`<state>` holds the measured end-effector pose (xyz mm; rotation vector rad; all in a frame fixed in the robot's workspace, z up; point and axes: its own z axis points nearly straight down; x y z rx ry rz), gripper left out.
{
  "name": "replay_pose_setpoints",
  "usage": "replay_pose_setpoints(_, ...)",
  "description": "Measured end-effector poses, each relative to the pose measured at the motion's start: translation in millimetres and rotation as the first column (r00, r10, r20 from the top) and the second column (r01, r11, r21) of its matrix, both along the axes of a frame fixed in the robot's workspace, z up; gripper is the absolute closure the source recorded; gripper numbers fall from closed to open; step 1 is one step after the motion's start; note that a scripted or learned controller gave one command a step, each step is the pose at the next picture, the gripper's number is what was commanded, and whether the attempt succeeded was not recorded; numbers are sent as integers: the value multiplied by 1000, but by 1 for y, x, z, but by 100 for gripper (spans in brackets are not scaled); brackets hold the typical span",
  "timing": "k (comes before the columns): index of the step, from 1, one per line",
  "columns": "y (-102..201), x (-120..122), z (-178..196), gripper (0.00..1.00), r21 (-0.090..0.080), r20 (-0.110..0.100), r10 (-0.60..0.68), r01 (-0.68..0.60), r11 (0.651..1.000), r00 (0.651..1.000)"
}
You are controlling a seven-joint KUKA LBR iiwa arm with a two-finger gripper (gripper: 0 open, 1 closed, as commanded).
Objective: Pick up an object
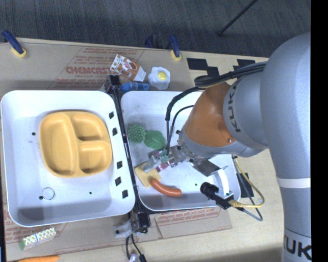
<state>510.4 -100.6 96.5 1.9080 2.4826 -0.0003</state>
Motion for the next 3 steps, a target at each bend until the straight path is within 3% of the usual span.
replay_pose_setpoints(1, 1, -27, 1, 0, 3, 15, -115, 115, 993, 993)
replay_pose_setpoints(2, -2, -27, 11, 100, 0, 12, -114, 114, 993, 993)
replay_pose_setpoints(3, 13, -11, 151, 100, 7, -8, -139, 139, 990, 990)
